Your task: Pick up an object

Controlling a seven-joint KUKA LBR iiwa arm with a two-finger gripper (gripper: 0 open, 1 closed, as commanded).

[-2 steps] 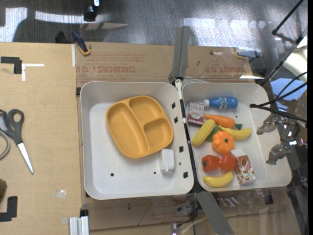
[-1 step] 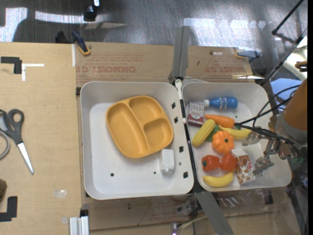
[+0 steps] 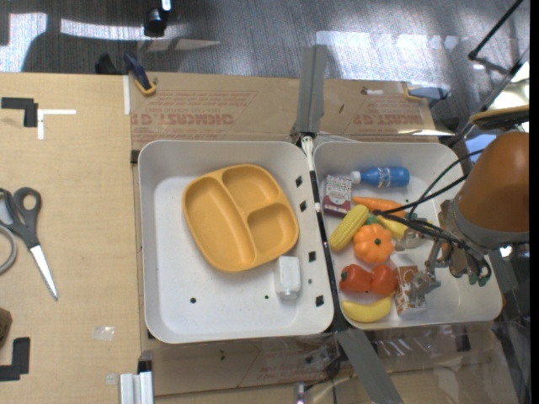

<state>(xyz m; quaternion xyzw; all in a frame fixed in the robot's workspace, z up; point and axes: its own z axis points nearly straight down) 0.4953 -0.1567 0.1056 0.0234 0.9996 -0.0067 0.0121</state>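
Left bin [image 3: 160, 251]: yellow divided plate [image 3: 240, 215], small white block [image 3: 288, 274] at its lower right. Right bin [image 3: 438, 151], beside it: toy corn [image 3: 349, 225], pumpkin [image 3: 374, 244], red pepper [image 3: 368, 279], banana [image 3: 367, 310], carrot [image 3: 379, 204], blue bottle [image 3: 383, 177], red carton [image 3: 338, 194], tightly packed. Hand [image 3: 421, 283] low at the pumpkin's right, grip state cannot be told; risk judged: crowding deflects it, or it closes on nothing.

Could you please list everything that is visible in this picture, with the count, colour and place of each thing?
bins: 2, white, side by side on the bench
divided plate: 1, yellow-orange, left bin
small block: 1, white, left bin, by the plate
bottle: 1, blue and white, right bin, far side
small carton: 1, red and white, right bin
carrot: 1, orange, right bin
corn: 1, yellow, right bin
pumpkin: 1, orange, right bin
tomato-like toy: 1, red, right bin
banana: 1, yellow, right bin, near side
scissors: 1, grey, bench left
arm: 1, orange band, right
gripper: 1, over right bin
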